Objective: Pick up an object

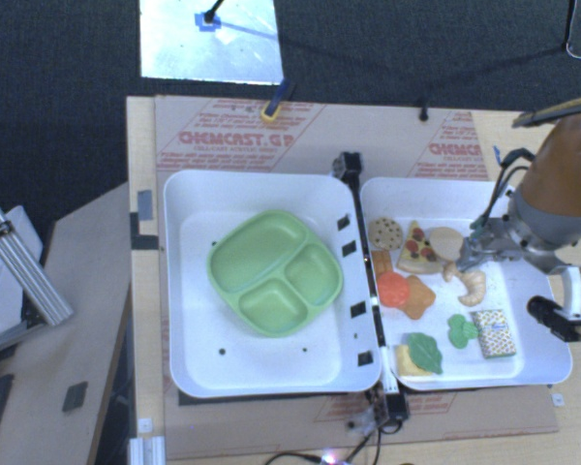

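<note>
The right bin point(552, 361) holds several toy foods: a chocolate-chip cookie point(385, 232), a pizza slice point(421, 248), a tan bun point(446, 241), a croissant point(473, 287), a red tomato piece point(394, 290), an orange piece point(418, 299), broccoli point(460, 330), a leafy green on a yellow block point(421, 354) and a patterned packet point(495, 333). My gripper point(468, 257) reaches down from the right into this bin. It sits just above the croissant and beside the tan bun.
A green divided plate point(274, 272) lies in the left bin point(189, 356). A black divider with clips point(361, 269) runs between the bins. A black part of the arm point(554, 318) hangs over the right bin's right edge.
</note>
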`<state>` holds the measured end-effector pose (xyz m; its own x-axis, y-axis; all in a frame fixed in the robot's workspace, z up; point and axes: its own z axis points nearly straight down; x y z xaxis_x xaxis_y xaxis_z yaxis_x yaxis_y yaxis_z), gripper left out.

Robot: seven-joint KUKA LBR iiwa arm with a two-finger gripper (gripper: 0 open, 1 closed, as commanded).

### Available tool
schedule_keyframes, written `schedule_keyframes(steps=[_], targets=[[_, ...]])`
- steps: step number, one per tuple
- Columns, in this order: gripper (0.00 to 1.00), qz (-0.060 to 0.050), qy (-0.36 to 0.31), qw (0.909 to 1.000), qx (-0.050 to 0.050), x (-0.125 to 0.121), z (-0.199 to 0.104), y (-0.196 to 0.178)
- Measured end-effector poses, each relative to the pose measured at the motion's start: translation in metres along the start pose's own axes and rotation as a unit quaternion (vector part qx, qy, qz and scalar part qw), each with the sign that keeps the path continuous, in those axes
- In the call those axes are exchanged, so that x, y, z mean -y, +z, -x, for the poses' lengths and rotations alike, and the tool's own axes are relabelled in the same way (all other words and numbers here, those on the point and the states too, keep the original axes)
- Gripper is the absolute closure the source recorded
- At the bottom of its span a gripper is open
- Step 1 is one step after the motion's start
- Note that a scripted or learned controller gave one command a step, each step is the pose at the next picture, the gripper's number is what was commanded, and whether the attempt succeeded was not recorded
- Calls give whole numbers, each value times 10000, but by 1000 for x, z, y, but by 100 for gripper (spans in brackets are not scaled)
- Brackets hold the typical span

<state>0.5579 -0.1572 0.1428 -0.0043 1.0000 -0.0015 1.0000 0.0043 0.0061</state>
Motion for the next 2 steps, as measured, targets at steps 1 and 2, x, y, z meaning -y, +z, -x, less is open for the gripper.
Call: schedule_keyframes(steps=[1,2], targets=[[100,6,3,10000,4,1,4,-64],[100,-12,0,10000,-3,0,4,-83]])
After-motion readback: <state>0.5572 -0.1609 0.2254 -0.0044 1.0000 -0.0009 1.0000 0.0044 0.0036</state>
